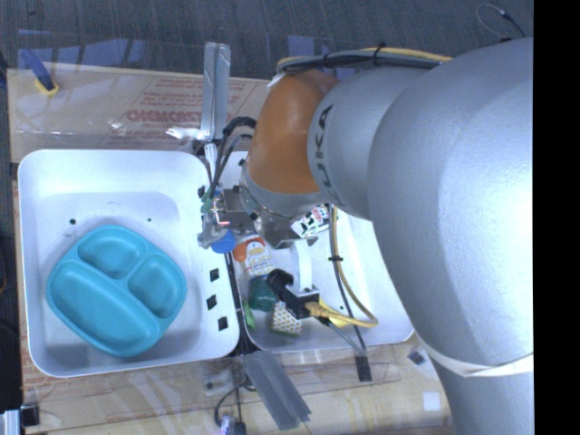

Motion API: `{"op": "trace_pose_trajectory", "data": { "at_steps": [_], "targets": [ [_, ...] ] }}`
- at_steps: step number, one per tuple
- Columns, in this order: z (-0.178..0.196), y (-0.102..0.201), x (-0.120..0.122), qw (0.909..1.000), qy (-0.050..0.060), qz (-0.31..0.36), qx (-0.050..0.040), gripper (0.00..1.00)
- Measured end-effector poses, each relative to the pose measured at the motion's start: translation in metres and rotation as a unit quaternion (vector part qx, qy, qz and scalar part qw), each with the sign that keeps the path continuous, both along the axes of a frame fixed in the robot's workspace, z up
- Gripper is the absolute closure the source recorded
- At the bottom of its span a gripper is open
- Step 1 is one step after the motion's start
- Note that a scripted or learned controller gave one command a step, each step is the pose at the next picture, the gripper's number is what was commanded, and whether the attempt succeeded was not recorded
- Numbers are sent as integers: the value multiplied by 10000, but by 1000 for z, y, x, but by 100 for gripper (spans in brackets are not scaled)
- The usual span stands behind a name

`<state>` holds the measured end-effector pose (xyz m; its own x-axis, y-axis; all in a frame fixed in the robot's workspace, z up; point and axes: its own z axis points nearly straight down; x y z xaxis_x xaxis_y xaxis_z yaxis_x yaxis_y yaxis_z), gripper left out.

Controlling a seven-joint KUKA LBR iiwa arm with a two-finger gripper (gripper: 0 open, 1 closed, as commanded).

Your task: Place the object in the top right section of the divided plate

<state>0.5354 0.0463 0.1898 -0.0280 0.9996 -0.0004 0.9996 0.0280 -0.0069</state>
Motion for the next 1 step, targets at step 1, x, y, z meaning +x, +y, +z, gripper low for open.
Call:
{"op": "trace_pose_trajectory", "data": {
  "at_steps": [1],
  "targets": [
    [39,-36,29,9973,-22,730,3,100]
  ]
}}
